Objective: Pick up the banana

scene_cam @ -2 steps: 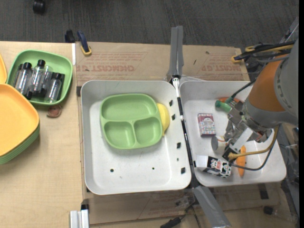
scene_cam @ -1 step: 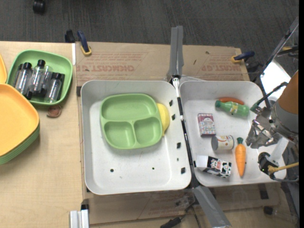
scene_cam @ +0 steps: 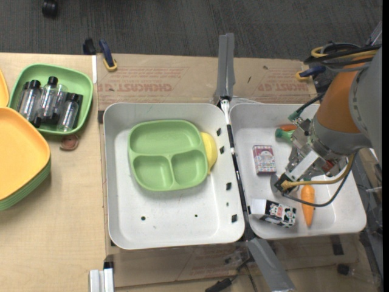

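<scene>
Banana: I read the yellow shape (scene_cam: pixel 209 150) peeking out from under the right rim of the green divided tray (scene_cam: pixel 168 161) as the banana; it lies in the left bin (scene_cam: pixel 121 224), mostly hidden by the tray.
Gripper: my gripper (scene_cam: pixel 284 185) hangs low in the right bin (scene_cam: pixel 346 221), well right of the tray, just beside the carrot (scene_cam: pixel 308 204).
Pincer state: I cannot tell from this angle.
Near the gripper: a pink card packet (scene_cam: pixel 264 159) between it and the tray; a black-and-white carton (scene_cam: pixel 276 212) below it.
Step in hand: I judge the approach has not begun; nothing is held.
Next move: lift clear, cross the divider toward the tray's right edge, and come down on the exposed yellow end, which leaves little room beside the rim.
</scene>
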Controlling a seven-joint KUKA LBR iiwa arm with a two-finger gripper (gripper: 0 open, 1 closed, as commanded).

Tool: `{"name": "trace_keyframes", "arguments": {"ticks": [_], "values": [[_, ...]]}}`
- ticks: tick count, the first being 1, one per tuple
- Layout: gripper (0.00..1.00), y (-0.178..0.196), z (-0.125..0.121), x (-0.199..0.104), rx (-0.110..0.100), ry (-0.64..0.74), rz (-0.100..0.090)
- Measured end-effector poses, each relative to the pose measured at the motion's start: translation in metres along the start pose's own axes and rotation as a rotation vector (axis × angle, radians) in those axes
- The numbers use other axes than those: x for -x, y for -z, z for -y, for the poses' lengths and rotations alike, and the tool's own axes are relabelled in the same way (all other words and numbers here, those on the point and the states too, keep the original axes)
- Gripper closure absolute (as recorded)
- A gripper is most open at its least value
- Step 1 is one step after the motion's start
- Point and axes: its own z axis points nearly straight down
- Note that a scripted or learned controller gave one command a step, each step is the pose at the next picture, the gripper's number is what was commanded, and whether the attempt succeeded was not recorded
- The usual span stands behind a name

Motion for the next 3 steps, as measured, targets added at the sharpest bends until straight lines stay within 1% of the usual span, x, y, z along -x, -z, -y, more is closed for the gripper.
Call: {"name": "trace_keyframes", "arguments": {"ticks": [1, 2, 3], "values": [[1.0, 0.126, -0.009, 0.049, 0.002, -0.395, -0.002], [1.0, -0.005, -0.024, 0.061, -0.001, -0.307, -0.001], [1.0, -0.029, -0.098, 0.118, -0.002, -0.429, -0.001]]}}
